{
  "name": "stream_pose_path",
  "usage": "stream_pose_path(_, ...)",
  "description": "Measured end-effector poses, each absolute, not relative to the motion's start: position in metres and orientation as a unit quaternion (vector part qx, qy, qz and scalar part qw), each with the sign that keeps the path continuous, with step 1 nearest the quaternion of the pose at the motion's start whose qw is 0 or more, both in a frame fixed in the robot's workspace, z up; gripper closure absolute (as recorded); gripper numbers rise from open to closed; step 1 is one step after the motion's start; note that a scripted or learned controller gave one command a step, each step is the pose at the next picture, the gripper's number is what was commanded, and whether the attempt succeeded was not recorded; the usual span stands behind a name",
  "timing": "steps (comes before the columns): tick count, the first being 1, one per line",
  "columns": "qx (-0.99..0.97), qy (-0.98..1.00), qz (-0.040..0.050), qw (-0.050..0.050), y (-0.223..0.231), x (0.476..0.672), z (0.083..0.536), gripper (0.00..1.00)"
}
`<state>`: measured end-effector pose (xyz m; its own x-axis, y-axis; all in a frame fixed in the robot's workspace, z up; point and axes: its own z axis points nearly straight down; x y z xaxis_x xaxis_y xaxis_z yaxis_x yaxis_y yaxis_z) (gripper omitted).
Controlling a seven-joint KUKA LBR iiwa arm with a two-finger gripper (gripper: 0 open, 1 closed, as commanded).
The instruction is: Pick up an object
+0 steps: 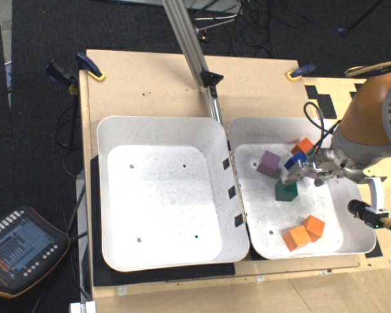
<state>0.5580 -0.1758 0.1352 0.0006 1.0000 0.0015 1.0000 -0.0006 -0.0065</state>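
The left bin (117, 175) lies bare at nine o'clock. In the right bin (260, 237), a purple block (269, 163) sits just left of the gripper (298, 173), whose fingers reach down over a green block (287, 192) with a blue block (293, 162) and an orange block (304, 147) crowded at its twelve o'clock. Whether the claw is spread or pinching, I cannot tell (the fingertips blur into the clutter). Two orange cubes (304, 232) rest at five o'clock. My judgement: with neighbours this tight, a finger could land on a block's top and shove it aside, closing on nothing.
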Motion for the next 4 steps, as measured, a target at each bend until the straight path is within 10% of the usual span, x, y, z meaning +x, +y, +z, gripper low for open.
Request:
stream_pose_path(1, -0.706, -0.708, -0.0054, -0.009, -0.177, 0.565, 0.121, 0.00)
stream_pose_path(2, -0.707, -0.707, -0.0071, -0.012, -0.177, 0.566, 0.131, 1.00)
stream_pose_path(4, -0.707, -0.708, -0.0009, -0.002, -0.188, 0.571, 0.209, 1.00)
